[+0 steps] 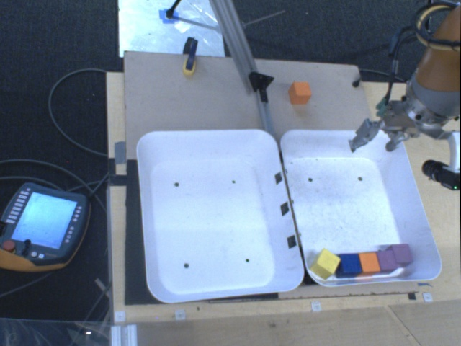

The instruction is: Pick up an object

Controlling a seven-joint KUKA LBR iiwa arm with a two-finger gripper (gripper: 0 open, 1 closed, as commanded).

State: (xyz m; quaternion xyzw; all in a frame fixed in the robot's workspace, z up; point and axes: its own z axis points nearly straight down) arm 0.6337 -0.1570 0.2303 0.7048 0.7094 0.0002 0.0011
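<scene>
Probably lab: teach pendant (42, 225), bins (216, 215)

We look down from a single fixed camera above the bench (324, 103), tilted at a slant. We take in both white bins (216, 143) whole, the arm (436, 71) entering from our right.

Even, bright overhead light; the white bins (216, 215) glare slightly, shadows stay faint, and detail looks soft and grainy
</scene>
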